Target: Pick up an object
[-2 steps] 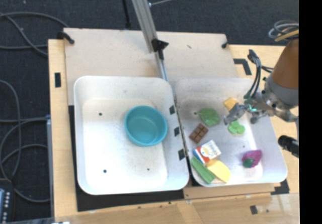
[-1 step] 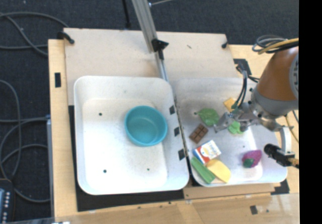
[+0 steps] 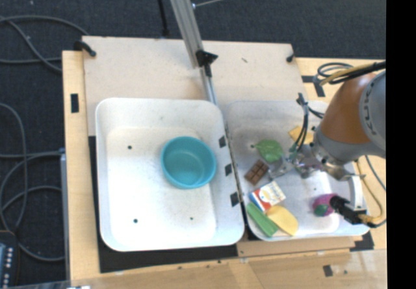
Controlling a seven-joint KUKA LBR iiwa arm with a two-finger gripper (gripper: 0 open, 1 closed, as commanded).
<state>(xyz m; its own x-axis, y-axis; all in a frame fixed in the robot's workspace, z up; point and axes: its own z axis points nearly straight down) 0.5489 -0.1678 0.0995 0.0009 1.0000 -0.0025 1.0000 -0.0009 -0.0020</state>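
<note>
The gripper (image 3: 290, 165) hangs low in the right bin (image 3: 242, 119); whether it is apart or together I cannot tell. The green lump (image 3: 268, 149) lies just to its left, slightly farther back, the nearest thing to take.

The arm (image 3: 354, 122) is showing a grey shell and broad orange band, with thin cables (yellow and dark) trailing beside its metal wrist.
</note>
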